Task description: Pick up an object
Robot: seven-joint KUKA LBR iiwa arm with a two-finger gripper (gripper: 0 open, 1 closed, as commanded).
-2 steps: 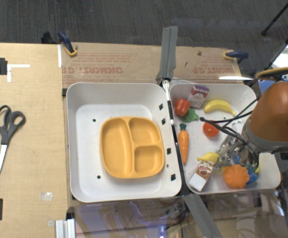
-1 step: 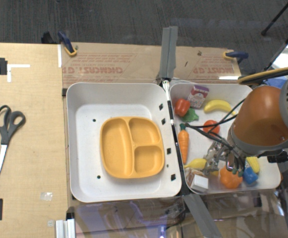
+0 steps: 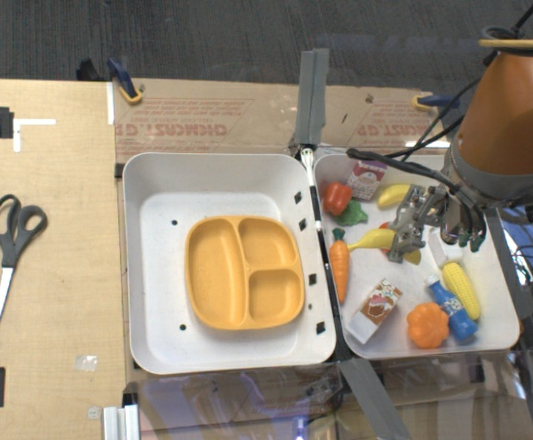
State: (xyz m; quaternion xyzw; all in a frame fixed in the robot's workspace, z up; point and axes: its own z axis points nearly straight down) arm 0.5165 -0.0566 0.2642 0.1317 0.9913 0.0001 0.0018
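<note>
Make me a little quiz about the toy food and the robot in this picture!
1. True or false: the yellow divided plate lies in the left bin.
2. Which toy lies nearest the gripper? A) banana B) scissors C) orange
3. Fill in: the carrot lies in the ____ bin.

Key: 1 true; 2 A; 3 right.
</note>
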